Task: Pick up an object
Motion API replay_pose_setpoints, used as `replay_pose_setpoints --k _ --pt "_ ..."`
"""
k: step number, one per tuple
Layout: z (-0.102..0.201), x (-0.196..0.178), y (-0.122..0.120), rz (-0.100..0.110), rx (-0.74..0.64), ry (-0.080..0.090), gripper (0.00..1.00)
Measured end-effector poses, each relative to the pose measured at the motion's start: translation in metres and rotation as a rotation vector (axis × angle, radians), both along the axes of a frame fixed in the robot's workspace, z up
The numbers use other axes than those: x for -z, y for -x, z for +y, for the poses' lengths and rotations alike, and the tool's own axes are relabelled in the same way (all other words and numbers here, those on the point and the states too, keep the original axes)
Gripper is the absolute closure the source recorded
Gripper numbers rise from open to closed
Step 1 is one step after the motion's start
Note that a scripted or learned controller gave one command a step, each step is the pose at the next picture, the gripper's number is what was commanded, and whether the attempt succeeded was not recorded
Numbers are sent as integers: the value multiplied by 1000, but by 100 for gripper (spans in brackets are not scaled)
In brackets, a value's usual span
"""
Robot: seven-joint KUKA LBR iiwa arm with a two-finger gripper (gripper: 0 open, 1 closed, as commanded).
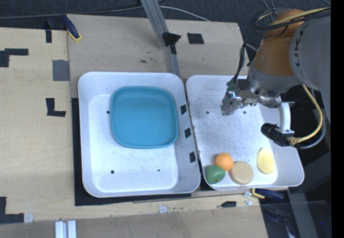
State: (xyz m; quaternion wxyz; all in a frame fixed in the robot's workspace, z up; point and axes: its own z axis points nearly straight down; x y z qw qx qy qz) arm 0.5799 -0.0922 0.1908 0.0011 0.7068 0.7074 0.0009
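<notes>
Plate (144, 116), a blue one, is sitting in the left bin (91, 178). Right bin (207, 92): gripper (230, 106) is hovering mid-bin, nothing in it that I can see. Green (214, 174), orange (224, 161), tan (241, 172) and yellow (265, 160) pieces are bunching along the near edge. Looks like the approach step; it'll need to come toward that cluster and drop.

Even, soft overhead light — faint shadows, mild glare on the white bins (91, 124), slightly grainy.

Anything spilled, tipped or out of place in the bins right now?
Nothing stands out. The blue plate lies flat in the left bin. Four small food pieces sit grouped at the right bin's near edge, and the gripper hangs above bare floor.
</notes>
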Motion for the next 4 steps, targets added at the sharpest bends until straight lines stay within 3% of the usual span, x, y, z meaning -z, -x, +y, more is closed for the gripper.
replay_pose_setpoints --k 1,4 --pt "2 -61 -2 0 0 0 100" --pt "154 -60 47 4 -2 -1 100"
